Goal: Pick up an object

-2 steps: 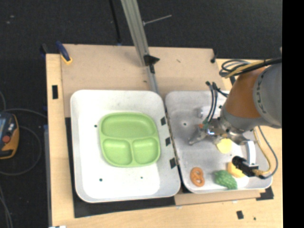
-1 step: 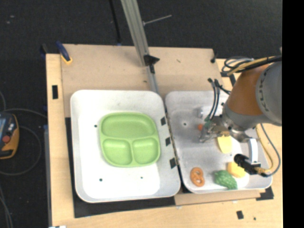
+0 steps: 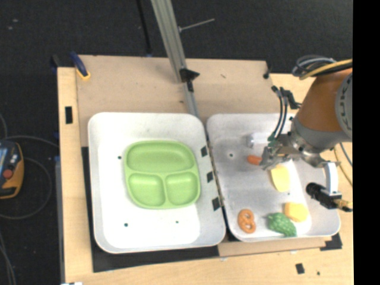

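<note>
Small orange piece (image 3: 254, 160) lying on the floor of the right bin (image 3: 237, 183), upper-middle area, right at the tip of the gripper (image 3: 269, 157). Touching or just beside the fingertips, cannot tell which. Finger state unreadable from this angle: dark wrist hardware covers the gap, so cannot tell whether apart or together, and nothing visibly between them. Pale yellow oblong (image 3: 280, 178) just below the gripper, partly under the wrist. Yellow block (image 3: 296, 211) further down toward the bin's lower right corner, green leafy piece (image 3: 281, 224) just beside it on its lower left, near the bottom wall. Orange pretzel-shaped item (image 3: 246, 220) left of the green piece, slightly apart from it. Whitish small object (image 3: 256, 140) above the orange piece, low contrast against the bin. Arm (image 3: 323, 108) entering from the right, orange band above the wrist, cables looped over the top. Left bin (image 3: 107, 218) holding a green three-compartment tray (image 3: 160, 174), roughly centred, flat. Grey aluminium post (image 3: 169, 31) rising at a slant behind the bins.
</note>
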